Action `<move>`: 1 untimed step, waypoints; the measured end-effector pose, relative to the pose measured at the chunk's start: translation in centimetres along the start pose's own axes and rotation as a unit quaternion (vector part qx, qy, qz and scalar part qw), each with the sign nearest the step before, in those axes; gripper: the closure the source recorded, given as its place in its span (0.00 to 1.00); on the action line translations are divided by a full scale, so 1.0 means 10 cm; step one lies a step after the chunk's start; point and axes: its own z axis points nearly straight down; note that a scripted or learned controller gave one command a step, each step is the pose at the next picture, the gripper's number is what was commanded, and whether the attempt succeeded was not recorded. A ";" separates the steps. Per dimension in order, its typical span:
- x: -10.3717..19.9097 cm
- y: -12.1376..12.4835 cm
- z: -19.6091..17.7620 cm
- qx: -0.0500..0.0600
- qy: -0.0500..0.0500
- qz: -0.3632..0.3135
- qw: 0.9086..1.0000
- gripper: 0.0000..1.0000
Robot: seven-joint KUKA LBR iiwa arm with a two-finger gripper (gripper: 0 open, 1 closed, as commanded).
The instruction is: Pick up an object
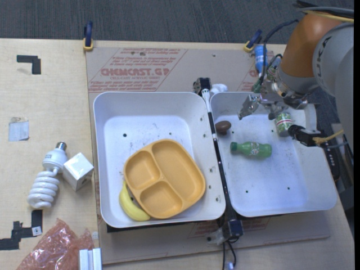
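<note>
The gripper (264, 107) hangs over the right bin's (315, 198) far edge, and I cannot tell what state it is in; the bottle (251, 149) lies on its side mid-bin, so it could roll away if nudged. A brown lump (223, 127) sits near the left wall, while the yellow tray (163, 178) and banana (131, 206) fill the left bin (140, 108).

— From where is the scene viewed?
— From above the table (50, 111), at a slant, some way off; both white bins (152, 103) are taken in, and the arm (320, 38) is seen entering from the right.
</note>
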 end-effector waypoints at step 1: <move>0.00 0.07 -0.05 -0.001 0.000 -0.001 1.000 0.00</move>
